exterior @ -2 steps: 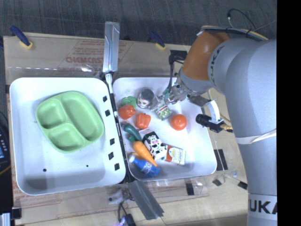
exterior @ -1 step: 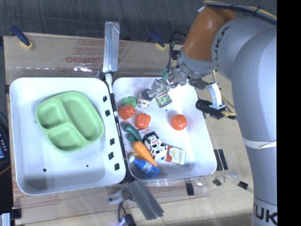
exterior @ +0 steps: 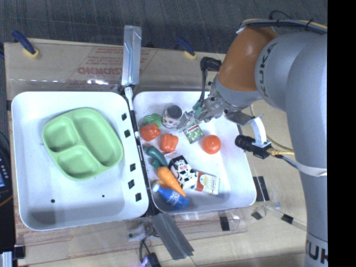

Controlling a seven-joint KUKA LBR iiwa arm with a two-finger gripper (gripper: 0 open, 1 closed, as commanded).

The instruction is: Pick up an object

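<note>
The left shallow white bin (exterior: pixel 33 204) is holding a green three-compartment plastic tray (exterior: pixel 82 142). The right shallow white bin (exterior: pixel 242 177) is holding small toy foods, among them an orange plastic carrot (exterior: pixel 169 180) and a round red tomato (exterior: pixel 211 144). The tool (exterior: pixel 192 121) is hanging above a small green-and-white carton (exterior: pixel 193 133) near the bin's centre; its opening cannot be made out.

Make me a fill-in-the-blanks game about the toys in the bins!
1. The divided plate in the left bin is colored ____.
2. The toy carrot lies in the ____ bin.
3. The band on the robot arm is colored ____.
4. The cow-spotted toy sits just to the ____ of the carrot.

Missing words: green; right; orange; right
</note>
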